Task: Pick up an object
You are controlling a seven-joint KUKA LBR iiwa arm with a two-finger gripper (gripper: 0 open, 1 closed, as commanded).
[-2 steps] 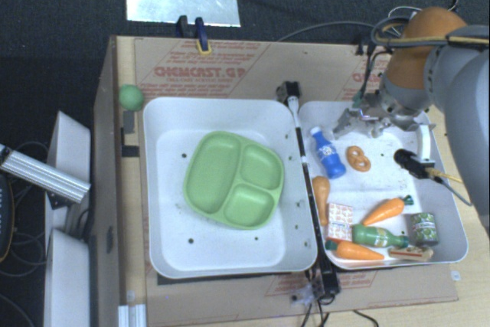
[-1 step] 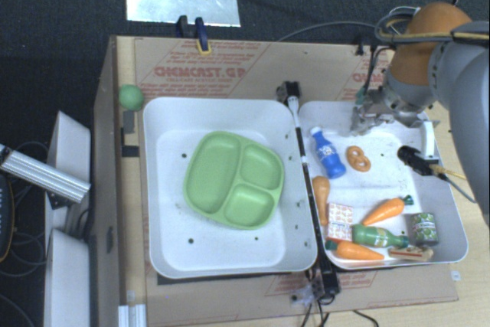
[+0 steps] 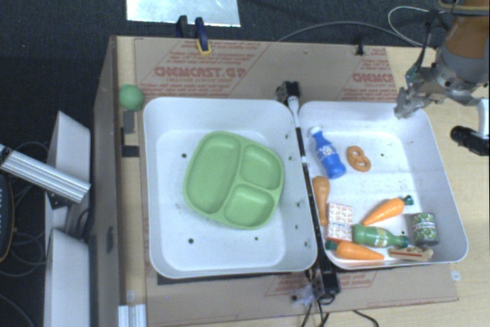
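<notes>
The right bin (image 3: 429,135) holds several small items: a blue and white bottle (image 3: 326,152), a pretzel (image 3: 357,158), a carrot (image 3: 383,210), a second carrot (image 3: 354,250), a green bottle (image 3: 378,236), a small can (image 3: 423,228), a patterned packet (image 3: 340,217) and a brown bread-like piece (image 3: 320,193). My gripper (image 3: 405,105) hangs over the bin's far right corner, apart from all of them, with nothing seen between its fingers.
The left bin (image 3: 164,165) carries a green divided plate (image 3: 234,179). A green ball (image 3: 131,96) sits on the bench by that bin's far left corner. Cables (image 3: 406,15) loop above the arm at the far right.
</notes>
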